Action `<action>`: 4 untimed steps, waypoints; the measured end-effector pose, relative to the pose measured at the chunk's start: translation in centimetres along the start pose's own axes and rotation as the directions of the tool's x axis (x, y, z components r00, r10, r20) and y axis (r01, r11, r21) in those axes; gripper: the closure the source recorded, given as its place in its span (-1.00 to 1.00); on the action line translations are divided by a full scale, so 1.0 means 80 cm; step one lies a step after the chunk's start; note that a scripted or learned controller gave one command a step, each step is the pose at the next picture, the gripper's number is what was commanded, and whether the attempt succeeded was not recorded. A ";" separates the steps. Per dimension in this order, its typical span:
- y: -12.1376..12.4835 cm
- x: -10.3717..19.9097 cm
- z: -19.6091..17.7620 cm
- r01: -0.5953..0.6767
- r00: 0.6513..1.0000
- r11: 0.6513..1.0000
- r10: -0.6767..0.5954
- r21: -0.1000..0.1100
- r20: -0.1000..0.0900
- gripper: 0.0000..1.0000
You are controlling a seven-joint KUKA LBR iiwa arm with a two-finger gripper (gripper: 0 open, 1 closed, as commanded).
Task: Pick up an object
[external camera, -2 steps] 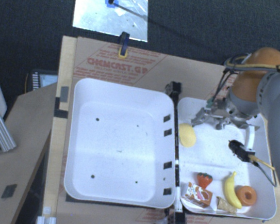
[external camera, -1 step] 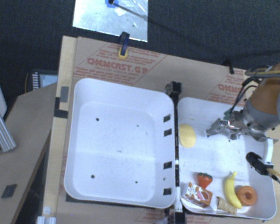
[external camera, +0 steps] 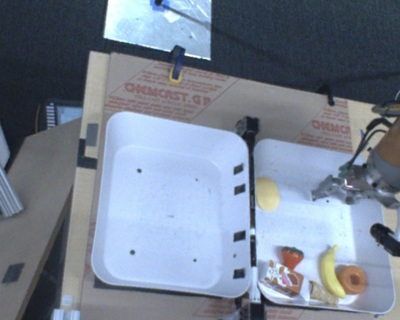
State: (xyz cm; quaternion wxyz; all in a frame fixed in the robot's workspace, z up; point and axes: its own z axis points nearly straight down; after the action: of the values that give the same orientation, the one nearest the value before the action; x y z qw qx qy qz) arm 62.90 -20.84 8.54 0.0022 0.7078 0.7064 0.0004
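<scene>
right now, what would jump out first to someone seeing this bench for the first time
The bright food toys crowded in the right bin's near corner: a banana, an orange doughnut-like ring, a strawberry and a snack packet. A pale yellow lemon-like piece lies apart by the divider. The gripper hangs over the bin's far side, well away from the cluster.

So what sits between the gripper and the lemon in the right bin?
Nothing: in the camera view, bare white bin floor separates the gripper from the lemon.
</scene>
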 end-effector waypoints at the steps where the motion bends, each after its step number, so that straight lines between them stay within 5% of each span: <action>1: -0.117 0.006 0.001 -0.001 1.000 1.000 0.001 0.010 -0.005 -1.00; 2: -0.110 0.006 -0.014 0.003 1.000 1.000 -0.003 -0.001 -0.001 1.00; 3: -0.074 0.046 0.001 0.009 1.000 1.000 -0.009 0.001 -0.003 1.00; 4: -0.078 0.007 0.000 0.002 1.000 1.000 -0.002 0.000 -0.001 1.00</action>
State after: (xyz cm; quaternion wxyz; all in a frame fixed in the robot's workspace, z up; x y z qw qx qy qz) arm 56.66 -20.29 8.50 0.0018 0.7071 0.7071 0.0005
